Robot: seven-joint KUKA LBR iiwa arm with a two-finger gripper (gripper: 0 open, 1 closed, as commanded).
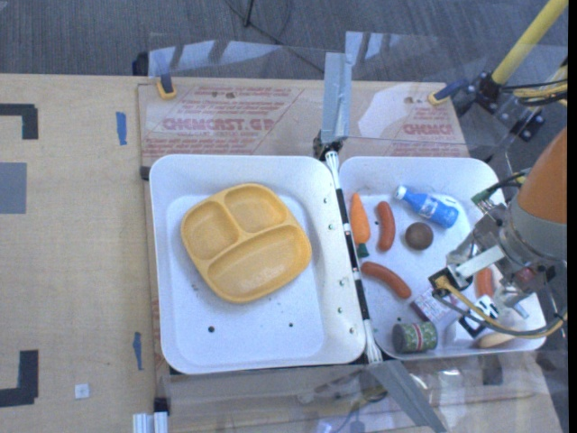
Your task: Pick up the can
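The can (415, 336) is small and green with a dark end. It lies on its side near the front edge of the right bin (379, 174). My gripper (481, 307) hangs over the right bin's front right part, to the right of the can and a little behind it. There is a gap between them, and nothing shows in the gripper's hold. The wrist and arm cover part of the bin's right side.
The right bin also holds an orange carrot (360, 218), two sausages (386, 225) (386, 280), a blue bottle (431, 207), a brown ball (418, 235) and a pale packet (433, 309) just behind the can. A yellow divided plate (245, 240) lies in the left bin (171, 269).
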